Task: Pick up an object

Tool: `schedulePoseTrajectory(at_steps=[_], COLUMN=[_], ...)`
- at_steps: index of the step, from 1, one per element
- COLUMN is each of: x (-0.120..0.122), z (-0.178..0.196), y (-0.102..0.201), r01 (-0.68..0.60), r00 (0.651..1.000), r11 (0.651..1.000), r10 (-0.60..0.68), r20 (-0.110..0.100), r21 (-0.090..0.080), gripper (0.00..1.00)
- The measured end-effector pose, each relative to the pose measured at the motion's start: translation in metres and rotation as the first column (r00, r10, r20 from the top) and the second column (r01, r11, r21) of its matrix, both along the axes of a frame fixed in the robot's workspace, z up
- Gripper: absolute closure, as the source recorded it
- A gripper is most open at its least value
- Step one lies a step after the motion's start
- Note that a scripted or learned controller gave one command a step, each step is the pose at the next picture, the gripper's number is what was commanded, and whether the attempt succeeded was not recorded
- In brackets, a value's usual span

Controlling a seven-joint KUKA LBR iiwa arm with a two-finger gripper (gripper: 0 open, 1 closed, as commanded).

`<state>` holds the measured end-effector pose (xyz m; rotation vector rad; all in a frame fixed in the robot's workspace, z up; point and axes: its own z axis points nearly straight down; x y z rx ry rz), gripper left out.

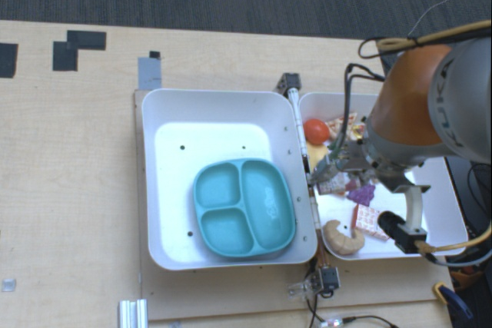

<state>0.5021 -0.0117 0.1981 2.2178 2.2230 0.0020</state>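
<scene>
Over right bin (450,200): gripper (336,162) low among clutter, finger state cannot tell. Red-orange ball (315,130) at far-left, tan croissant-shaped piece (343,237) near edge. No legible labels.

Bulky grey arm (461,100) with orange band (407,100), black and yellow cables.

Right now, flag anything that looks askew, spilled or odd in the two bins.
Nothing looks spilled or broken. The blue plate lies flat but rotated askew in the left bin. In the right bin, the tomato, croissant and purple item crowd its left side in a loose jumble, partly hidden by the arm.
</scene>
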Motion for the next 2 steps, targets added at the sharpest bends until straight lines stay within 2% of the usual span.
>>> schedulePoseTrajectory(at_steps=[1, 2], x=[-0.015, 0.029], z=[0.006, 0.002], y=[0.012, 0.008], r01=[-0.003, -0.005], r00=[1.000, 1.000], r11=[1.000, 1.000], r10=[0.003, 0.005], r20=[-0.001, 0.000], r21=[0.001, 0.000], gripper=[1.00, 1.00])
